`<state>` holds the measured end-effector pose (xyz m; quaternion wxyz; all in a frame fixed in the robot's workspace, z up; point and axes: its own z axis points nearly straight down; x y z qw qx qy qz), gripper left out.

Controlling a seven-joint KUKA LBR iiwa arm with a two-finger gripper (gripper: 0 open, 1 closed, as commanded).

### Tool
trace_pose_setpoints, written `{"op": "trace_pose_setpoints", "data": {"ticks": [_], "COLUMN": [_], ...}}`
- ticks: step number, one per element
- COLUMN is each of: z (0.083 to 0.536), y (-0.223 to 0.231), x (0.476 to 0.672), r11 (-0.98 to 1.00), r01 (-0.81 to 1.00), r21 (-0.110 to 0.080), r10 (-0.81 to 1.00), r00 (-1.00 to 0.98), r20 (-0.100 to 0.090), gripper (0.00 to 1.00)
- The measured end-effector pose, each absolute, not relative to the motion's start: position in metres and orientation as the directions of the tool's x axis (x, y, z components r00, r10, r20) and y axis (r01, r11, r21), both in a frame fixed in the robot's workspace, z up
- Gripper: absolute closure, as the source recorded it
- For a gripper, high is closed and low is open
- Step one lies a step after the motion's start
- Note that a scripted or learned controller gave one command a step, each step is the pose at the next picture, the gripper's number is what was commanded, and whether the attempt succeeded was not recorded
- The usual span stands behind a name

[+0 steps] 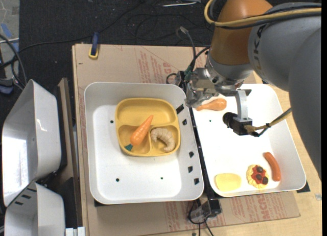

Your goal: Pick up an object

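Observation:
My gripper (195, 96) hangs over the far left corner of the right bin (286, 127), under the grey wrist and orange band. An orange drumstick-shaped toy (214, 105) lies just right of it, its thin end pointing toward the gripper; whether they touch is unclear. A red sausage (272, 166), a small pizza (257, 175) and a pale yellow slice (228, 181) lie along the right bin's near edge. In the left bin (102, 179) a yellow divided plate (122, 112) holds a carrot (141, 130) and a beige shrimp-like toy (163, 139).
A black fitting with a cable (239, 124) hangs from the arm over the middle of the right bin. The two bins' adjoining walls run directly below the gripper. A brown board (133, 59) carries the bins; white containers (28, 138) stand at the left.

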<state>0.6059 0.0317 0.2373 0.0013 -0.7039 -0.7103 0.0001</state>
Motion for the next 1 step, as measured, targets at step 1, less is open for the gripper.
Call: {"op": "trace_pose_setpoints", "data": {"ticks": [1], "z": [0.2248], "y": [0.0786], "x": [0.5881], "r11": [0.008], "r01": [1.0], "r21": [-0.004], "r10": [1.0], "r00": [-0.008], "r20": [0.001], "gripper": [1.0]}}
